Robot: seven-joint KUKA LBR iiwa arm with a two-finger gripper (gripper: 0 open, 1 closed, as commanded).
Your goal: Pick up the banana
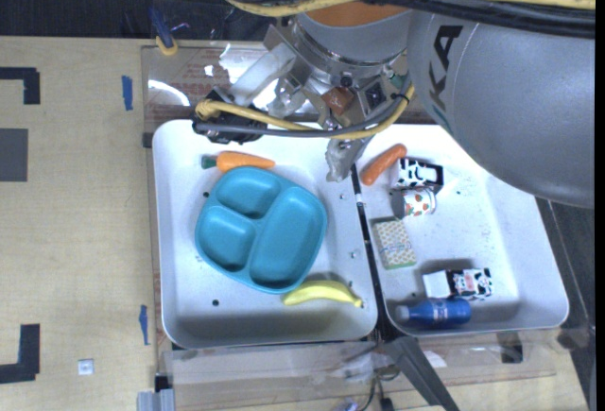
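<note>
The yellow banana (pixel 322 295) lies on the floor of the left bin (pixel 180 211), near the front edge and just below the blue divided plate (pixel 262 227). My gripper (pixel 339 161) hangs over the back of the wall between the two bins, well above the banana in the view and apart from it. Nothing shows in its grasp. The grey arm and its orange band cover the top right of the view.
A carrot (pixel 244 162) lies at the back of the left bin. The right bin (pixel 510 230) holds a second carrot (pixel 381 163), two cow-patterned cartons (pixel 419 175) (pixel 467 282), a small cup (pixel 418 202), a speckled sponge (pixel 394 243) and a blue bottle (pixel 437 312).
</note>
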